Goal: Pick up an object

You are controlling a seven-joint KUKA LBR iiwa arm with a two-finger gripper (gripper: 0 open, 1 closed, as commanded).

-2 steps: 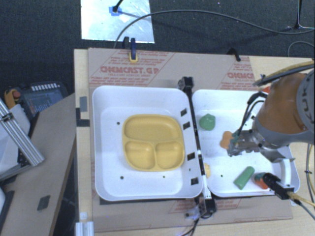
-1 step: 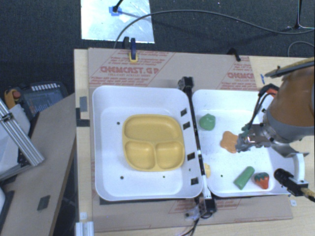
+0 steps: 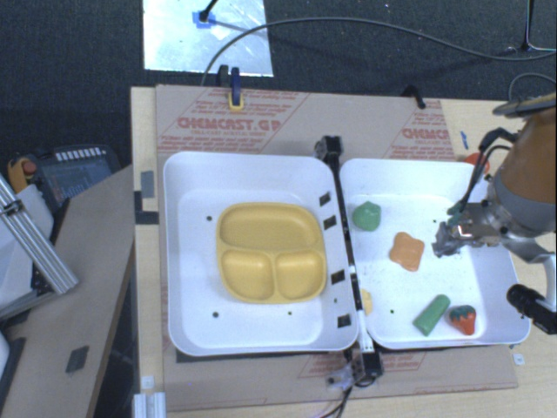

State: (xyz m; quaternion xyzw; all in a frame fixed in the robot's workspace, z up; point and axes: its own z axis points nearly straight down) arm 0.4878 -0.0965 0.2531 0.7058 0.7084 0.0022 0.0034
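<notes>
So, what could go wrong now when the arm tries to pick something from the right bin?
1. The claw sits beside the orange piece, not over it; descending here may only push it away.
2. The green stick and the red strawberry lie almost touching, so reaching for one may knock the other.
3. Both lie close to the right bin's front wall, which may block the claw.

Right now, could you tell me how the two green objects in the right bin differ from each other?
The green chunky piece sits near the right bin's upper left, close to the divider; the green long piece lies near the lower edge, beside a red strawberry-like toy. The first is short and rounded, the second elongated and slanted. Both are green, and both lie apart from the gripper.
</notes>
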